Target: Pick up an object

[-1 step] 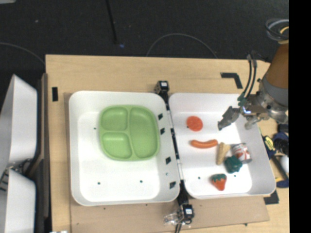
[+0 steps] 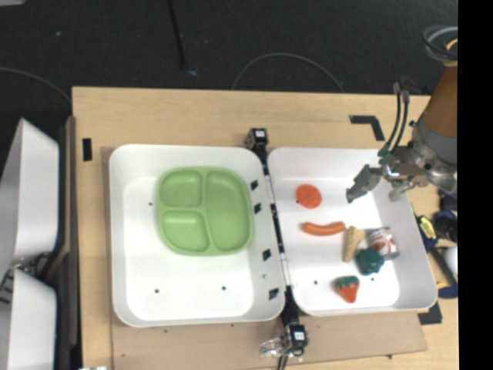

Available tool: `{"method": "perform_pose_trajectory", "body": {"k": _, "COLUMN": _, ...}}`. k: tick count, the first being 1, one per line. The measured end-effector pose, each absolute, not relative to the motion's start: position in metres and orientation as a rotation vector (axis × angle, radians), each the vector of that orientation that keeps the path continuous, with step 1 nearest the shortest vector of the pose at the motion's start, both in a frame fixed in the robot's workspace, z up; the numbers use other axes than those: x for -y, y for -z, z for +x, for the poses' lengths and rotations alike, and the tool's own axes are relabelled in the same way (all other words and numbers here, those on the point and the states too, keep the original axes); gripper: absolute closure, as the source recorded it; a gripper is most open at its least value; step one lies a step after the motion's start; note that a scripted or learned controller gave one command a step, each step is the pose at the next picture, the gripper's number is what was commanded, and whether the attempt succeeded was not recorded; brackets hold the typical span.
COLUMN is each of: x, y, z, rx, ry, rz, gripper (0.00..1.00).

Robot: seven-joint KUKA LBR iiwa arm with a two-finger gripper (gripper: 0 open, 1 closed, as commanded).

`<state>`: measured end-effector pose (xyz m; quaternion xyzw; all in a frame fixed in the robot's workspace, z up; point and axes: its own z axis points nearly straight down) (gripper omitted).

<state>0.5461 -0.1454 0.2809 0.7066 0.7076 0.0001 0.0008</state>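
The right bin [image 2: 331, 160] holds several small items. A red round piece [image 2: 309, 196] lies near its left side, with an orange sausage [image 2: 323, 227] below it. Further right are a beige cone [image 2: 352, 243], a white and red can [image 2: 382, 241] and a dark green toy [image 2: 370, 261]. A strawberry [image 2: 347, 287] sits near the front. My gripper [image 2: 377, 187] hovers over the bin's upper right part, above the can and to the right of the red piece. It is open, and nothing is between its fingers.
The left bin [image 2: 139, 284] holds a green divided plate [image 2: 205, 210]. A black clip [image 2: 257, 138] sits at the back where the two bins meet. Blue and yellow items [image 2: 437, 233] lie on the bench past the right bin's edge.
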Motion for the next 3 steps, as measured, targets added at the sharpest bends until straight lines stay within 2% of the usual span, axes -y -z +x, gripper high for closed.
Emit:
{"method": "perform_pose_trajectory", "body": {"k": 1, "x": 0.148, "y": -0.218, "z": 0.544, "rx": -2.223, "ry": 0.006, "rz": 2.225, "gripper": 0.0}}
{"method": "perform_pose_trajectory", "body": {"k": 3, "x": 0.15, "y": -0.102, "z": 0.544, "rx": -2.22, "ry": 0.003, "rz": 2.223, "gripper": 0.0}}
